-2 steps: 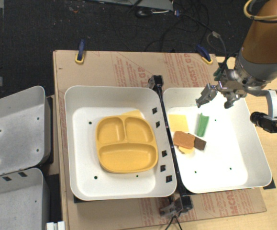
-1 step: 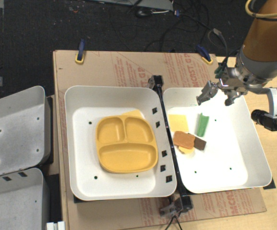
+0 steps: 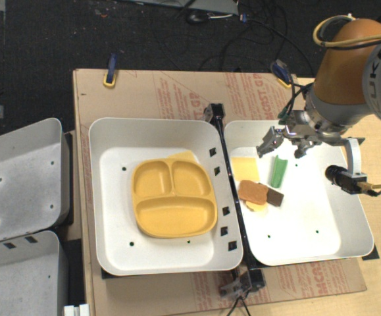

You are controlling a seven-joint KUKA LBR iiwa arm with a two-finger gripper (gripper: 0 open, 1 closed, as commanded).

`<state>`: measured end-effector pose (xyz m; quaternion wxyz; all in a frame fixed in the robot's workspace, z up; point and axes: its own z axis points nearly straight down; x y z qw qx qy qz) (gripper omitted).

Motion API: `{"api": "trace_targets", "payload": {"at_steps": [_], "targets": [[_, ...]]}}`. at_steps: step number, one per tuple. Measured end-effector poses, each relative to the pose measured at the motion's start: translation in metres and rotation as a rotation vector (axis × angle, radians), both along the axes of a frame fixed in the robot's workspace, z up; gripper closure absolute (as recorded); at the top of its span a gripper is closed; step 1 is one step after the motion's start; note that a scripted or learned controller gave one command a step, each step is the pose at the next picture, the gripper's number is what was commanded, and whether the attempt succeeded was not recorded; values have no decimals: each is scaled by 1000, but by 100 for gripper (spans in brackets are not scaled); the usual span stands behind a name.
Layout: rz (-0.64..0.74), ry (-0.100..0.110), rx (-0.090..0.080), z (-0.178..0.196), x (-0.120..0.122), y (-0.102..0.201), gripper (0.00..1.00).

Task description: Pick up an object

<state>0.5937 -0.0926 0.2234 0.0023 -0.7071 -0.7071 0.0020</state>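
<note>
1. Two shallow white bins sit side by side on a bench, seen from above at a slant, with the right bin [image 3: 322,236] as the reference point.
2. The left bin [image 3: 111,176] touches the right bin's left wall and holds a yellow divided tray [image 3: 174,198] with three compartments, lying flat.
3. A grey arm with an orange band [image 3: 351,61] reaches in over the right bin's upper edge.
4. Its gripper [image 3: 283,145] hangs above the bin's upper left part, with both fingers spread wide apart and nothing between them.
5. A green oblong block [image 3: 279,172] lies on the bin floor just below the gripper, apart from the fingers.
6. A flat yellow piece [image 3: 245,169] lies against the bin's left wall, beside the green block.
7. An orange-brown sponge-like block [image 3: 253,191] rests on the yellow piece's lower end, and a small dark brown block [image 3: 275,197] touches its right side.
</note>
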Motion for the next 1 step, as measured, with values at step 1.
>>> {"api": "trace_targets", "payload": {"at_steps": [1], "targets": [[-2,0,0,-57,-10,-2,0]]}}
